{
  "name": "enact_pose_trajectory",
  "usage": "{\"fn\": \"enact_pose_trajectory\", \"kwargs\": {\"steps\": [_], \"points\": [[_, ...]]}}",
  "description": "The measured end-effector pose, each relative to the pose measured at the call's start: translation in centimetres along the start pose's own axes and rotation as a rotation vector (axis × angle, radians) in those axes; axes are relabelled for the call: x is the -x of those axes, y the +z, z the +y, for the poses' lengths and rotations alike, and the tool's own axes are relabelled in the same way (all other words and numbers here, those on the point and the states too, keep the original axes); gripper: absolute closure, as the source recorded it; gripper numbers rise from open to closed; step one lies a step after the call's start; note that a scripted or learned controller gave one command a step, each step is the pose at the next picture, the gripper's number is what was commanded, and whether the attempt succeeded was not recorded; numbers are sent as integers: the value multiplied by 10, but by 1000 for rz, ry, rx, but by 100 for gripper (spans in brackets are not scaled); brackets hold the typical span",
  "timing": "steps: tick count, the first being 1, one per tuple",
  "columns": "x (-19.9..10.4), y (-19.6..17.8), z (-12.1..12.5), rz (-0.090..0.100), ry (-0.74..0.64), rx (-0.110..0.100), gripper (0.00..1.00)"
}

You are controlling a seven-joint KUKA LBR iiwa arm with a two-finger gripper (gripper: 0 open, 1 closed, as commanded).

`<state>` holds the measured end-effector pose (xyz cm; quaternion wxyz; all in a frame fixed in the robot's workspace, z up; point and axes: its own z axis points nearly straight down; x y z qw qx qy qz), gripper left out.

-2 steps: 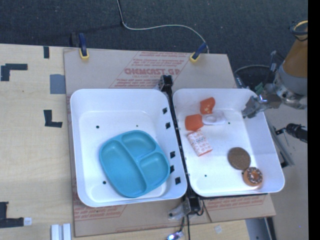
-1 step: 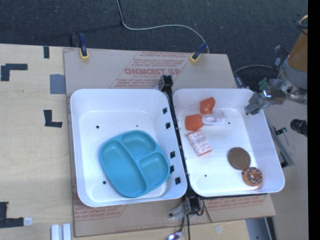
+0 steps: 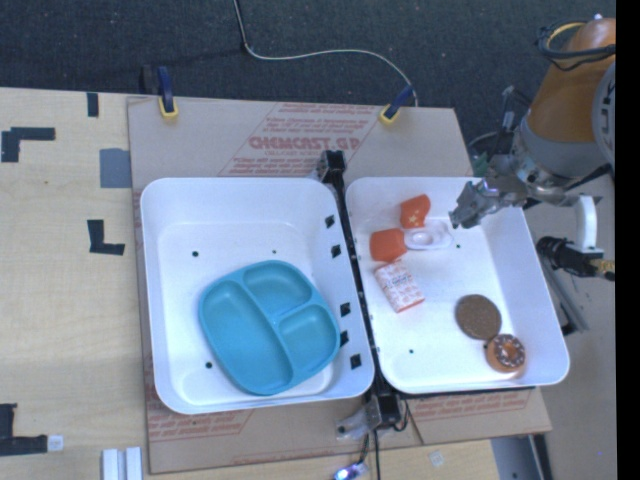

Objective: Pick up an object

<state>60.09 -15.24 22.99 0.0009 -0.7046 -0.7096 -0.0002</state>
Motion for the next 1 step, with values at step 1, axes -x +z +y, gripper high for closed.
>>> {"fn": "enact_pose_trajectory", "kwargs": {"steps": [1], "points": [[-60,9,-5,0,0,-2,100]]}}
